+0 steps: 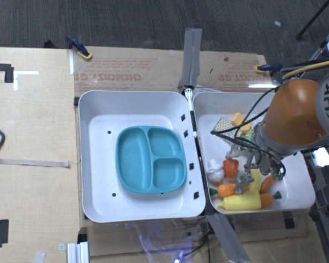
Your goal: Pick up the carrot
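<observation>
Carrot (226, 190) in right bin (296, 201), just left of hand (241, 186).

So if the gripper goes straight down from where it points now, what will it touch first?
Probably the yellow toy lying at the right bin's near edge, or the orange piece just beside it. The gripper hangs right over both, and depth is unclear from this slanted view.

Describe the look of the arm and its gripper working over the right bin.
The arm is grey with a large rounded orange band above the wrist. Thin black cables loop off it. The gripper is small, metallic grey hardware with two slim fingers.
</observation>
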Robot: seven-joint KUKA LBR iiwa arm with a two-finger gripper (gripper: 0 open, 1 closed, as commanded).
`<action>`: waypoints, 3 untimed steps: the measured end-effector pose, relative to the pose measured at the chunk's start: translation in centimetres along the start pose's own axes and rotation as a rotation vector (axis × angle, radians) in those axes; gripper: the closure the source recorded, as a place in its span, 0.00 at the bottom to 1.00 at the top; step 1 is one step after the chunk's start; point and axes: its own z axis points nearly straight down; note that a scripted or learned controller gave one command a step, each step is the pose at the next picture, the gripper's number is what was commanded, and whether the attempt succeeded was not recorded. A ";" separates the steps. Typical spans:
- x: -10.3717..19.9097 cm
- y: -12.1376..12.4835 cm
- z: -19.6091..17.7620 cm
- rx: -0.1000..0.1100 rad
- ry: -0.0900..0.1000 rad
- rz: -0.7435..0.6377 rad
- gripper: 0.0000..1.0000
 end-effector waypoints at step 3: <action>-3.4 -6.6 1.7 -0.004 0.014 0.447 0.00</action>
